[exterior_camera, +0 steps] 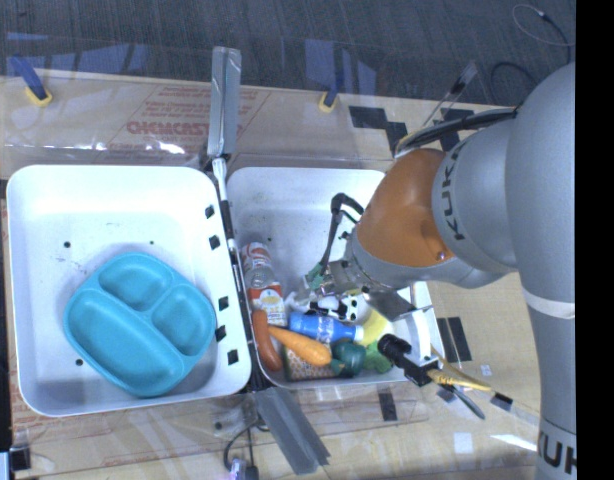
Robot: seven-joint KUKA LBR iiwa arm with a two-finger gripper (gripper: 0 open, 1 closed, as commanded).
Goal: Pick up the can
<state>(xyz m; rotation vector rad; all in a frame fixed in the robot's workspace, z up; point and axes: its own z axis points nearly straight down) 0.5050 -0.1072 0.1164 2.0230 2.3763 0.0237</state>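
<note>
Count: 2 white bins (47,388), side by side. 1 blue divided tray (137,323), 3 compartments, in left bin. Right bin: 1 can (261,273), 1 carrot (299,345), 1 blue bottle (322,327); other items too jumbled to count. 1 arm (467,203).

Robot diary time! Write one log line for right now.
arm: over right bin | can: lying in pile, not held | blue tray: left bin

Crowded below the gripper, open floor beyond it

The gripper (332,286) hangs among packed clutter: can (262,276) just left, blue bottle (325,326) and carrot (299,345) below. Bare bin floor (287,208) lies above it.
</note>
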